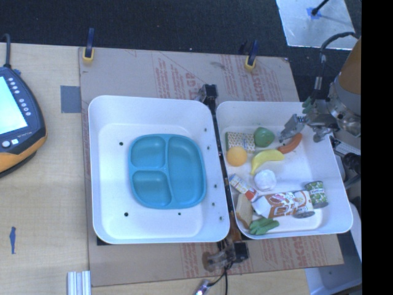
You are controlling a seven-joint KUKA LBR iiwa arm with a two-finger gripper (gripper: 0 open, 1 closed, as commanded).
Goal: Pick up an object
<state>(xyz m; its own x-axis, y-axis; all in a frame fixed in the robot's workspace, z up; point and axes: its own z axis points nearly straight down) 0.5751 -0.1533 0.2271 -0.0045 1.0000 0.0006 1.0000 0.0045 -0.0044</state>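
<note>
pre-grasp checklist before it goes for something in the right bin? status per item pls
1. Gripper over the right bin, at its upper right: ok.
2. Nothing visibly between the fingers: ok.
3. Nearest target, orange-red sausage-shaped toy, just below the gripper: ok.
4. Clearance: green ball and banana lie close to it: not ok.
5. Finger opening: cannot tell.
6. Blue tray lies flat in the left bin: ok.

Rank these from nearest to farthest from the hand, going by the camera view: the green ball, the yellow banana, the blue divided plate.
Measured from the hand:
1. Green ball, just to the hand's left in the view, upper part of the right bin.
2. Yellow banana, lower and left of the ball, mid bin.
3. Blue divided plate, far across in the left bin.
</note>
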